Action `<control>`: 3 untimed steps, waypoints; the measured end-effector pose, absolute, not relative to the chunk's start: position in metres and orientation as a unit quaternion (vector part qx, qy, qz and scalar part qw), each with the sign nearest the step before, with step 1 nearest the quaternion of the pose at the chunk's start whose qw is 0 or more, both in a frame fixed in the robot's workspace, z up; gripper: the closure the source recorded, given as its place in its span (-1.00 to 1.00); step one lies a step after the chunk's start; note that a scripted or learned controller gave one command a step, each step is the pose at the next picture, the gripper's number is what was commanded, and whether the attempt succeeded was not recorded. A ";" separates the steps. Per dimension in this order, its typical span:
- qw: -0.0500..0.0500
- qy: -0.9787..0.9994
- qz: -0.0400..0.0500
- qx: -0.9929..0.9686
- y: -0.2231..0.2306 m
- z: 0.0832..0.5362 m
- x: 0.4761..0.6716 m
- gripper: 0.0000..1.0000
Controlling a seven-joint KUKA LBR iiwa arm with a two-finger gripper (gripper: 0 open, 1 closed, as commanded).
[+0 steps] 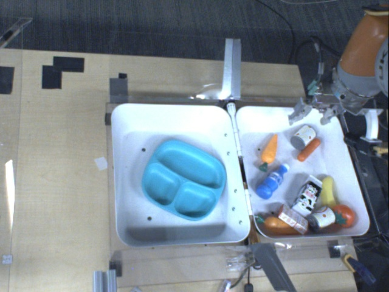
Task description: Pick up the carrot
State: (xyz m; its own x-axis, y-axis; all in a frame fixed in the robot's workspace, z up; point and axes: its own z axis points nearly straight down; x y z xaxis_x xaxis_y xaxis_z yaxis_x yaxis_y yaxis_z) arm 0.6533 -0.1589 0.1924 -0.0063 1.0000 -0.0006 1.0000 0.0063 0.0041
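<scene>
Over the right bin's (358, 181) far edge we see the gripper (315, 110) spread wide, grasping nothing. We locate the carrot (268, 149) at the bin's far left, touching the blue bottle (270, 182). We risk mistaking the orange sausage-like piece (308, 149) beside the grey can (302, 136) for it.

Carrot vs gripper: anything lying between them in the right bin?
In the camera view, a small grey can lies between the gripper at the bin's far edge and the carrot. Otherwise bare white bin floor.
</scene>
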 end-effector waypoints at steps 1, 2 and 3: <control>0.001 0.754 0.001 0.657 -0.099 0.100 0.630 -1.00; 0.004 0.754 0.004 0.657 -0.098 0.113 0.633 1.00; 0.003 0.732 0.003 0.681 -0.066 0.198 0.671 1.00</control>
